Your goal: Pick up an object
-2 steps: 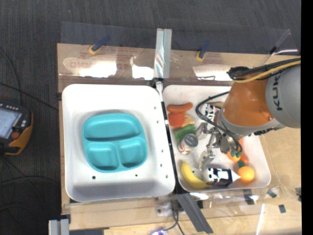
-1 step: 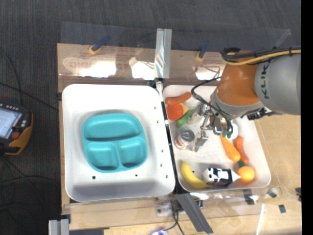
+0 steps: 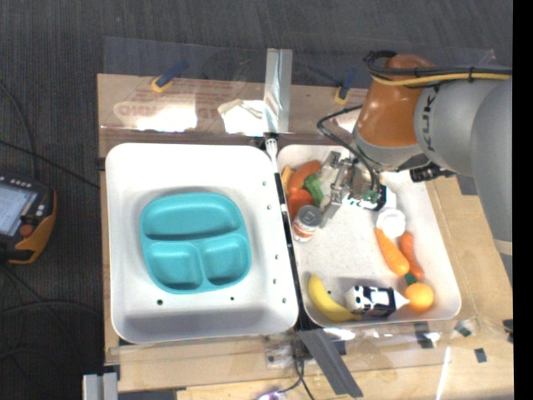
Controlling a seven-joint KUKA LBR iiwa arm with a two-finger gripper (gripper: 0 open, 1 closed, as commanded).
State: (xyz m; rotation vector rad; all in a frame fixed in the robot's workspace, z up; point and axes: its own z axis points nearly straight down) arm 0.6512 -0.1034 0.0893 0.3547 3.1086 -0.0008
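The gripper (image 3: 326,197) is low in the right bin (image 3: 445,261), near its far left corner. Finger state: cannot tell; metal parts blur together. Beneath it, an orange and green object (image 3: 304,183) is partly hidden against the left wall.

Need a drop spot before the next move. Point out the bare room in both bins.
Left bin: bare white rim all round the teal tray. Right bin: one bare patch mid-floor, bordered by banana, carrot and small can. Crowded along its top left under the pincer and along the bottom edge.
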